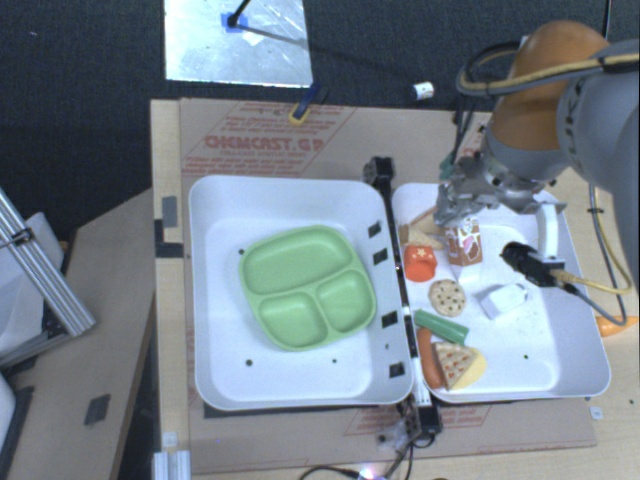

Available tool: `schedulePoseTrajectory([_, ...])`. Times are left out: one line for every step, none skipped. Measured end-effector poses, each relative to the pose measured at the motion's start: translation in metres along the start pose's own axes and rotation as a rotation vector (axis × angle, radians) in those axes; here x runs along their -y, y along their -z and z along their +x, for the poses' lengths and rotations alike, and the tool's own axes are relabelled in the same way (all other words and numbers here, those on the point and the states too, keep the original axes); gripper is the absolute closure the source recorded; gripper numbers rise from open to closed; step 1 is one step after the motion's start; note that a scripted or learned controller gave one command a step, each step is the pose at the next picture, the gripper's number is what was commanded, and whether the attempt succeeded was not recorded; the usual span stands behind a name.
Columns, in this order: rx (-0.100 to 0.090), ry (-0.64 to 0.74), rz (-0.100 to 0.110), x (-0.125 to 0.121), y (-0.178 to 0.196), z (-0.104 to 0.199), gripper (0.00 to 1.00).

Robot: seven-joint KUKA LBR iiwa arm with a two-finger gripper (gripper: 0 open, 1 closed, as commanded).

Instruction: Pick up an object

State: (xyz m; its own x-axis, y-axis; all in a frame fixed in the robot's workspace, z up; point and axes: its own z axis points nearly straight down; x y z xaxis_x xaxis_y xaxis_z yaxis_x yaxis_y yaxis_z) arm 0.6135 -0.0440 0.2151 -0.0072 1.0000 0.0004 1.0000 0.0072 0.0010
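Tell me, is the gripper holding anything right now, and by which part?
Cannot be told. The gripper is down in the right bin, directly over the top of a small red-and-white carton, but the view does not show whether it grips it.

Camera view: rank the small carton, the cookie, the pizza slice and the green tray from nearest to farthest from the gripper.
From the gripper:
1. Small carton, directly beneath it in the right bin.
2. Cookie, further toward the front, mid-bin.
3. Pizza slice, at the right bin's front.
4. Green tray, across the divider in the left bin.
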Motion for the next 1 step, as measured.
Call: schedulePoseTrajectory([0.001,-0.005,-0.003,0.0006,0.0204,-0.0072,1.00])
